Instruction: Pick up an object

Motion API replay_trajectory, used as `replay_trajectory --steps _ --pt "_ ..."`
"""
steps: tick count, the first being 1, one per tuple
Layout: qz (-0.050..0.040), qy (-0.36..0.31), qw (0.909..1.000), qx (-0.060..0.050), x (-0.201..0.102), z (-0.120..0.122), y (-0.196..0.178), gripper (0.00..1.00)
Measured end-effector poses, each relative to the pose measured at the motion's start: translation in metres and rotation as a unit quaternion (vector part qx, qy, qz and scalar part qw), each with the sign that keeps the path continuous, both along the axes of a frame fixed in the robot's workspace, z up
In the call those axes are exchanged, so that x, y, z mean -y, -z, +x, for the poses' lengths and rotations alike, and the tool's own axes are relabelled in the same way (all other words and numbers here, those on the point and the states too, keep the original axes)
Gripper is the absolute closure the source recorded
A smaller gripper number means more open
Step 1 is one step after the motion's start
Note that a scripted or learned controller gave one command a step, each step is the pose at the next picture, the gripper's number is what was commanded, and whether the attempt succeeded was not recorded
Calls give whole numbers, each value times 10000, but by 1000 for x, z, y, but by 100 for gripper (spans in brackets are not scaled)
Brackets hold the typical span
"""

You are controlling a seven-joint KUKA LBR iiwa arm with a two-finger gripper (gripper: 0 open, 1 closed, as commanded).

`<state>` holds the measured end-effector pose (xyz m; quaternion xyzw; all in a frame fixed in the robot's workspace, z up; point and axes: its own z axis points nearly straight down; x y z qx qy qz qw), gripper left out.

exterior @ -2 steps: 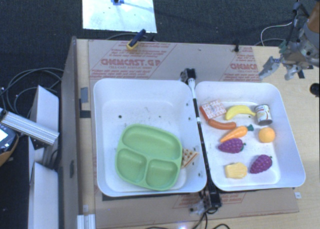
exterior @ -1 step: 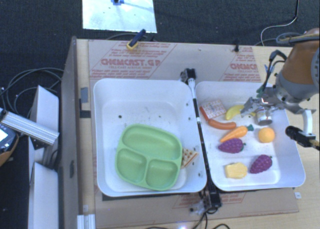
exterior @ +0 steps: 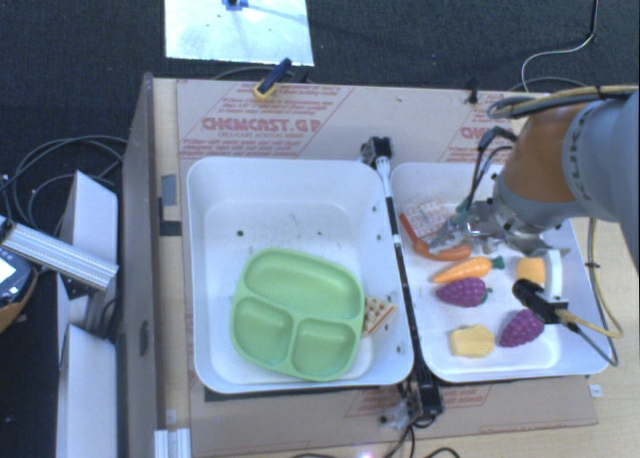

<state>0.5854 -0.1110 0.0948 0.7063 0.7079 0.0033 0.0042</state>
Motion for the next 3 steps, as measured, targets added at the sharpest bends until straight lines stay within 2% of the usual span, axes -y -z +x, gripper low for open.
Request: replay_trajectory --steps 1,2,3 --pt "8 8 10000 -55 -1 -61 11 0" --pt "6 -7 10000 -41 -13 -17 10 0" --pt "4 -8 10000 -38 -11 44 10 0"
